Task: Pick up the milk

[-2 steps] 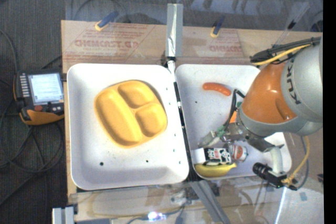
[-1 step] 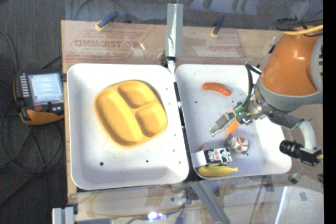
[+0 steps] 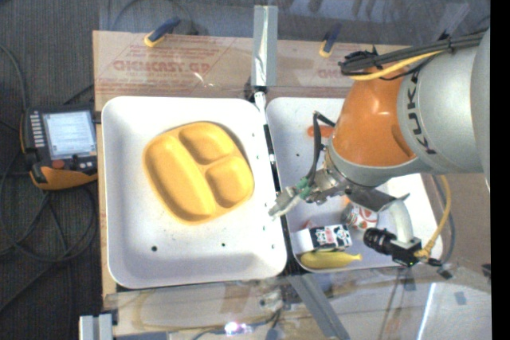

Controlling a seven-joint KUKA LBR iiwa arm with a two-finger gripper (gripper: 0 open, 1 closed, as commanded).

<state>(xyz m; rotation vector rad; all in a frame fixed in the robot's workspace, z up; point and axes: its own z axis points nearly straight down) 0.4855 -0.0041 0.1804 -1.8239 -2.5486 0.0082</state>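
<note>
The milk [image 3: 325,236], a small white carton with dark print, lies near the front edge of the right bin [image 3: 288,117]. My gripper [image 3: 280,205] hangs up and to the left of it, over the wall between the two bins, its slim metal tips pointing left. The carton lies apart from the gripper, and I see nothing held at the tips. The arm's orange band and grey body hide much of the right bin.
A yellow banana [image 3: 331,259] lies just in front of the milk. A red and white item [image 3: 362,216] peeks out beside the wrist. The left bin [image 3: 127,235] holds a yellow divided plate [image 3: 199,170].
</note>
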